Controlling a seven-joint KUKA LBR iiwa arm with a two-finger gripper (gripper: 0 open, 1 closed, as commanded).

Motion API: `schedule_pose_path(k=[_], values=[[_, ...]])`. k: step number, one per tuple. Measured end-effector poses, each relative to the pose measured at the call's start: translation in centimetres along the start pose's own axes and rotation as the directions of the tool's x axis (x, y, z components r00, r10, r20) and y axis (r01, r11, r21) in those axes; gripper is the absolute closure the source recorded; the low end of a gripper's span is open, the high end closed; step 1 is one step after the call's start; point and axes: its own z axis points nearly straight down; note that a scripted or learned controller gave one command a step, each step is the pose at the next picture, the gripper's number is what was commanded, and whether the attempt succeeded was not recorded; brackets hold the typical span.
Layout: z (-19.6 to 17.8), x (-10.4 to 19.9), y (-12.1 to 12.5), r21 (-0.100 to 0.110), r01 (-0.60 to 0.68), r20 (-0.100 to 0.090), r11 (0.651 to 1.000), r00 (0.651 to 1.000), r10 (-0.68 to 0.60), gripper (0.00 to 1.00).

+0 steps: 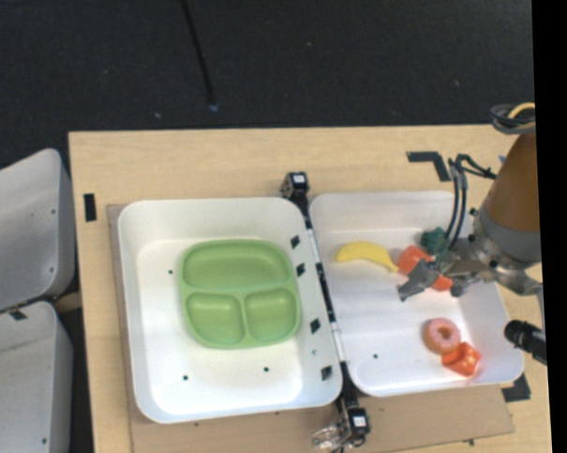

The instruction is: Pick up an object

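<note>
Reaching in over the right-hand white bin, the arm's tool hangs low among the toys, right beside an orange piece, with the yellow banana just to that piece's left. Whether the tool is spread or closed cannot be told. The approach looks under way; a clean closure and lift would come next.

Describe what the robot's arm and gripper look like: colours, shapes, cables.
The arm enters from the right as a rounded orange band above a grey wrist. Black cables loop beside it. The gripper is dark grey and angular. A yellow-and-black part shows above the band.
</note>
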Motion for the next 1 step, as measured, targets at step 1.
schedule_pose_path(k=[1], values=[[4.30,-0.34,0.22,-0.001,0.000,0.000,1.000,1.000,0.000,0.00]])
